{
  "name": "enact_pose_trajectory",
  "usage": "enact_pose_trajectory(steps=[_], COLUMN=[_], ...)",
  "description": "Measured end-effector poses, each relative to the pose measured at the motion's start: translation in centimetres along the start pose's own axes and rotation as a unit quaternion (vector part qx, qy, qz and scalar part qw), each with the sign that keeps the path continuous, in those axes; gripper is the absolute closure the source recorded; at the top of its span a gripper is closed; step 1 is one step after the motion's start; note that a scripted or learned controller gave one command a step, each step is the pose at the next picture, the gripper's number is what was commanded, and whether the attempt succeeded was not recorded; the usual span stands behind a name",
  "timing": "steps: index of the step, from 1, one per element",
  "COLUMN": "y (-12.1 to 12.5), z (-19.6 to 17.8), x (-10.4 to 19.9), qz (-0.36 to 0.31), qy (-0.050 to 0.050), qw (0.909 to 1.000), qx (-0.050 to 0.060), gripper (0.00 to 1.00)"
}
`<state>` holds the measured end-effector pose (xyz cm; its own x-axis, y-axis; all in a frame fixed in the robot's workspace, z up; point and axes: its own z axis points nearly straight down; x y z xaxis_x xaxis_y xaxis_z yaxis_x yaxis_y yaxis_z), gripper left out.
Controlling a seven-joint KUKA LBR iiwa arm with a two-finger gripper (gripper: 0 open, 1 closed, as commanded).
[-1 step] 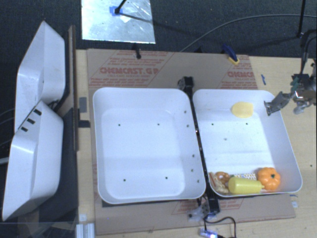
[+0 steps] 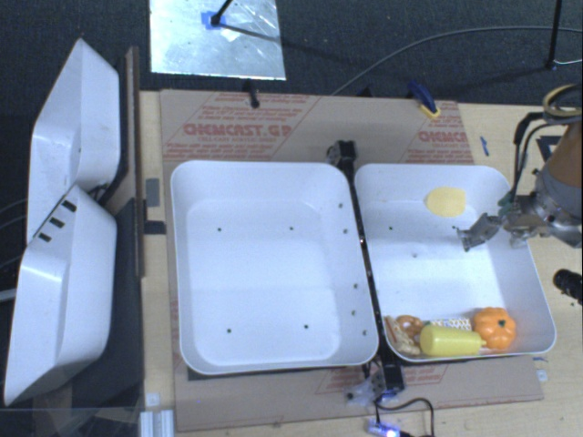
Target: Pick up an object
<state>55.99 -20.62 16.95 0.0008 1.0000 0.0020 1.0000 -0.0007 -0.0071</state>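
Yellow bottle (image 2: pixel 449 340) and orange pumpkin (image 2: pixel 495 327) lie along the right bin's (image 2: pixel 524 271) lower edge; the claw (image 2: pixel 480 233) hovers mid-right, its opening unclear, gripping nothing visible.

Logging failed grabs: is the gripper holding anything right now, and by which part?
Nothing is held. The gripper hangs over bare floor of the right bin, apart from the pale yellow disc.

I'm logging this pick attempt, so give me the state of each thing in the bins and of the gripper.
Gripper: above the right bin, holding nothing.
Pale yellow disc: lying flat, alone near the far wall.
Yellow bottle-shaped item: on its side at the near wall.
Orange pumpkin: beside it, upright.
Left bin: level on the bench.
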Motion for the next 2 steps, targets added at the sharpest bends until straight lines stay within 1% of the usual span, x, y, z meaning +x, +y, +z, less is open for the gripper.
enact_pose_trajectory(steps=[1, 2], y=[-1.0, 5.7], z=[8.9, 7.8], x=[0.0, 0.0], qz=[0.0, -0.002], qy=[0.0, -0.001], qw=[1.0, 1.0], qx=[-0.001, -0.005], gripper=[0.0, 0.0])
